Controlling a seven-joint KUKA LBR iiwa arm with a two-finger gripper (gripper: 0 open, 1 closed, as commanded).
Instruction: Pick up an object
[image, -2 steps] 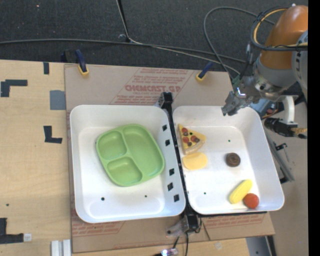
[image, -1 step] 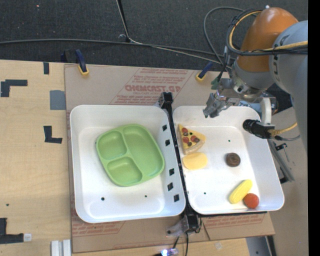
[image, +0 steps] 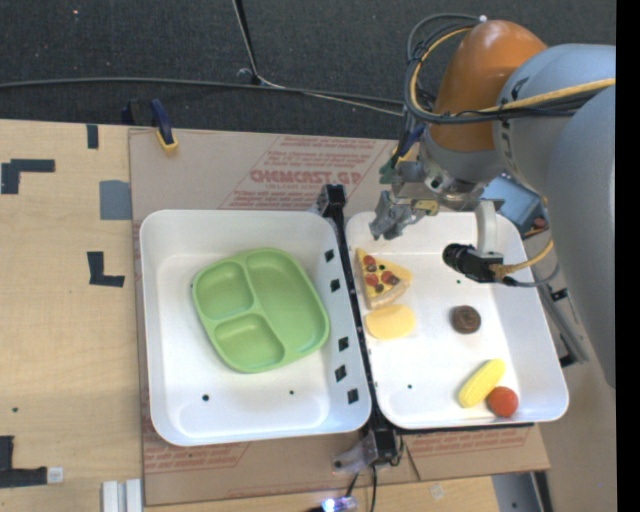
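Note:
My gripper (image: 385, 226) hangs over the back left part of the right bin (image: 520, 400), a little above and behind a toy pizza slice (image: 382, 279). Nothing shows between its fingers. Just in front of the pizza slice lies a pale yellow piece (image: 389, 322). A brown round cookie (image: 465, 319) rests near the bin's middle. A yellow corn cob (image: 480, 383) and a red tomato (image: 503, 401) sit close together at the front right.
The left bin (image: 165, 400) holds a green divided plate (image: 259, 309). A black divider with clips (image: 340, 300) runs between the bins. A black cylindrical part (image: 470, 262) on a cable hangs over the right bin beside the wrist.

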